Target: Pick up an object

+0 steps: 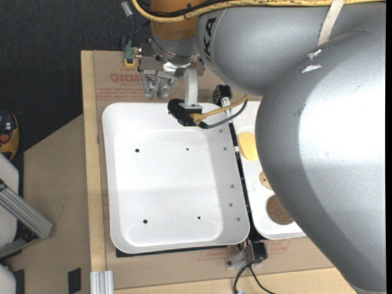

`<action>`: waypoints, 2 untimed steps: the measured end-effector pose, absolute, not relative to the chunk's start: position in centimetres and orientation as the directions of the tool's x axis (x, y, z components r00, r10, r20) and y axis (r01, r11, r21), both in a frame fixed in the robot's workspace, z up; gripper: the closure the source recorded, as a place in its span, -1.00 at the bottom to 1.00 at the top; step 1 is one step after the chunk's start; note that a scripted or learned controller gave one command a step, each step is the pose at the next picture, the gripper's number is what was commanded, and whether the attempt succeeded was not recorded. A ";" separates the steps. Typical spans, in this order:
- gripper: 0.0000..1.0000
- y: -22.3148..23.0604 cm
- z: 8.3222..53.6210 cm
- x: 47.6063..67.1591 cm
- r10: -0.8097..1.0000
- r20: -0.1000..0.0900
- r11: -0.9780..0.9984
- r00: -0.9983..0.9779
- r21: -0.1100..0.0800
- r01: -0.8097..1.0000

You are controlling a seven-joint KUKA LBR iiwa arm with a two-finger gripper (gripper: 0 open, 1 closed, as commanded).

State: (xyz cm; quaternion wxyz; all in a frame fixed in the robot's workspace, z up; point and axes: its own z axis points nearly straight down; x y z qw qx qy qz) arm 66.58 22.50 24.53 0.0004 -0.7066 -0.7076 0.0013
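red block lettering on the tan cardboard sheet (98,103) under the bins begins "chem" — the rest runs beneath the gripper. a dark letter "k" — part of a larger marking — shows on the grey metal robot arm (245,35).

One fixed camera is looking down at a slant on the worktop (98,164), taking in the left bin (122,164) whole; the grey arm (318,133), sitting close under the lens, is crowding the right side.
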 end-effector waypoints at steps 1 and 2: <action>1.00 22.5 26.1 66.7 1.000 0.001 0.002 -0.002 0.003 1.000; 1.00 22.5 25.0 66.6 1.000 -0.001 0.001 -0.001 -0.002 1.000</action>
